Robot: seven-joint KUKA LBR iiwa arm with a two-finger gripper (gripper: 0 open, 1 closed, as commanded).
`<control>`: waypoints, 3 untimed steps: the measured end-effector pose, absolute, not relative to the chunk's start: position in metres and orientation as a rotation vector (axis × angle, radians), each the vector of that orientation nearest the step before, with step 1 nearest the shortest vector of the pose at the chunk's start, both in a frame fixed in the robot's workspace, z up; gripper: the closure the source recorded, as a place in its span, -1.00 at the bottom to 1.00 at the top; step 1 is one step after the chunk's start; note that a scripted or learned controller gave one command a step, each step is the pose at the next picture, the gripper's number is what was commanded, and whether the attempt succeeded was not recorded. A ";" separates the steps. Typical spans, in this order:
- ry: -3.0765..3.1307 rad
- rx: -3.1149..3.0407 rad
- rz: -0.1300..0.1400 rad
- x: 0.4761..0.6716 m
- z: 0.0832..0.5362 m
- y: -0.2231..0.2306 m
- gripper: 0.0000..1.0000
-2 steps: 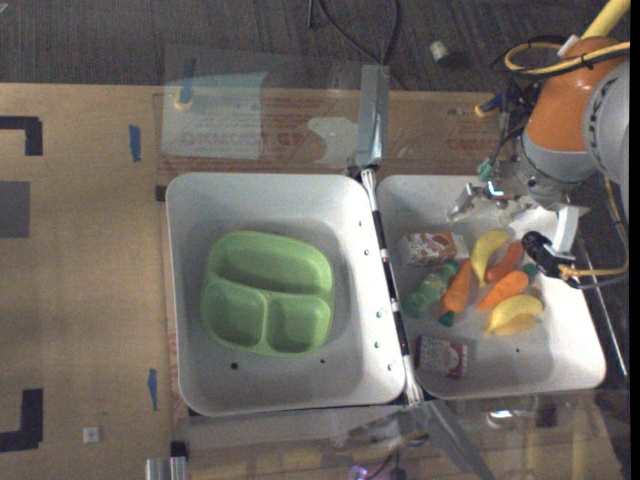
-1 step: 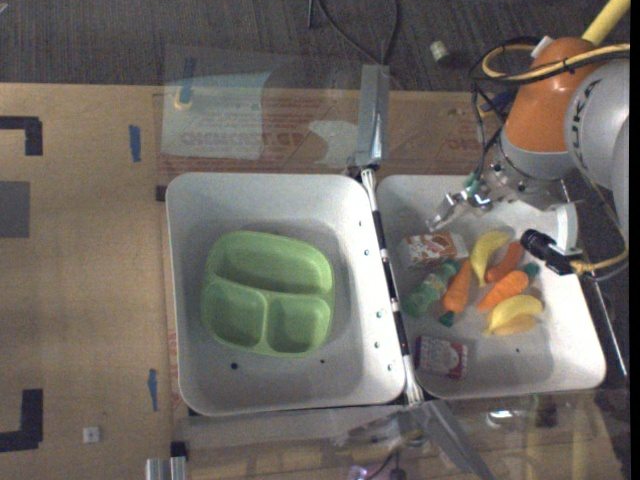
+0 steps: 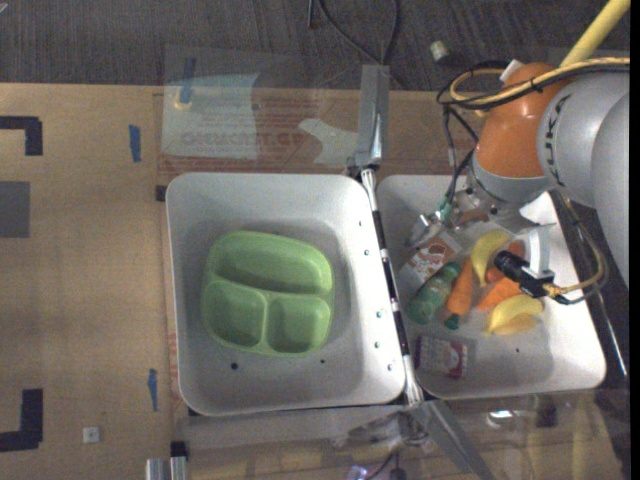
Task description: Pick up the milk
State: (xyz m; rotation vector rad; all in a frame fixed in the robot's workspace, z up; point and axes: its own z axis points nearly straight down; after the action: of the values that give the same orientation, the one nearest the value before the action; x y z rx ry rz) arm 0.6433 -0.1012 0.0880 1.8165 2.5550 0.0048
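The milk carton point(image 3: 428, 258), white with a brown-orange label, lies in the right bin point(image 3: 575, 363) near its left wall. Its gabled top points toward the back. My gripper point(image 3: 443, 220) hangs under the orange wrist band, just above and behind the carton's top end and very close to it. The wrist hides where the gripper meets the carton, so I cannot tell whether they touch.
Packed next to the carton are a green bottle point(image 3: 435, 294), a carrot point(image 3: 461, 288), a banana point(image 3: 487, 252) and a yellow piece point(image 3: 516, 314). A small red-and-white packet point(image 3: 442, 356) lies near the front. The left bin point(image 3: 190, 368) holds a green divided plate point(image 3: 267, 291).
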 end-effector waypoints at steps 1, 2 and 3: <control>2.544 1.816 0.010 0.646 0.101 -0.104 1.00; 2.520 1.869 0.003 0.636 0.283 -0.058 1.00; 2.616 1.732 0.003 0.663 0.250 -0.028 1.00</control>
State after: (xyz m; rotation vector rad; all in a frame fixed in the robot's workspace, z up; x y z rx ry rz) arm 0.6629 -0.0276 0.2503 1.7319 2.6158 0.0027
